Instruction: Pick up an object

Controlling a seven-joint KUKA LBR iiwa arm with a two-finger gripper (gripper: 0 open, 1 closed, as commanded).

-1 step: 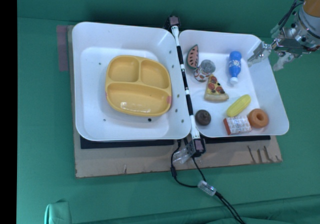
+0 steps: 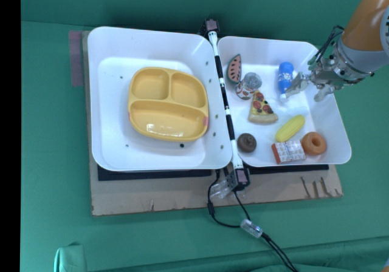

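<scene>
the arm [image 2: 368, 19] reaches in over the right bin [image 2: 331, 120], and the jaws hang spread apart with nothing between them, the gripper [image 2: 310, 85] sitting just right of the blue bottle [image 2: 285, 76]. this reads as the approach step: no object is lifted yet, every toy lies on the bin floor. taking the blue bottle as the mark, it looks the likeliest target, lying in the upper middle of the right bin, just beside the near finger. the next move, by my guess, calls for a short slide toward the bottle and a drop, so the fingers straddle it before closing; it looks round, so it might roll or slip out. now the count: one watermelon slice [image 2: 234, 68] well left of the bottle, one grey lump [image 2: 252, 80] just left of it, one red-and-white piece [image 2: 244, 91] below that lump, one pizza slice [image 2: 262, 108] below-left of the bottle, one corn cob [image 2: 290, 128] below it, one chocolate doughnut [image 2: 247, 142] further below-left, one orange doughnut [image 2: 313, 143] below-right, one red packet [image 2: 288, 152] beside that doughnut. two bins in all, and the left bin [image 2: 106, 91], far left of the bottle, holds one yellow divided plate [image 2: 168, 104].
</scene>
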